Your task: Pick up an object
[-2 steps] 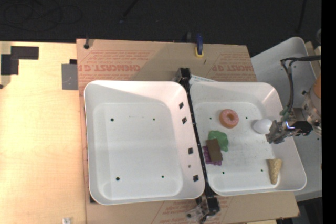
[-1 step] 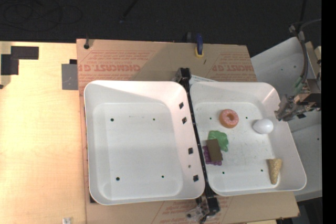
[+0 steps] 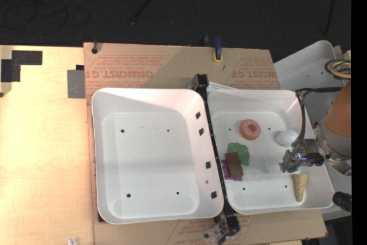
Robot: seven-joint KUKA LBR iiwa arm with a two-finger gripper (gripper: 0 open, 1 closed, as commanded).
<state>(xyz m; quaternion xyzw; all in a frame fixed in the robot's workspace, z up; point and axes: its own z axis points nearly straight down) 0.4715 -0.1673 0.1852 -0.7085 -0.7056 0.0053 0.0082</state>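
White right bin (image 3: 269, 101), pink ring (image 3: 250, 129) placed left of the gripper (image 3: 291, 164), green block (image 3: 238, 153) nearer, jaws' state not discernible.

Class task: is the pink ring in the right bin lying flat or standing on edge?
Flat: the pink ring shows its round face and centre hole on the right bin floor.

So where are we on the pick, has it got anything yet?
Nothing looks picked yet. The pink ring, green piece, purple block, white ball and cream cone all lie in the right bin. The end effector is down in that bin, between the ball and the cone; its grip is unclear. The grasp and lift remain.
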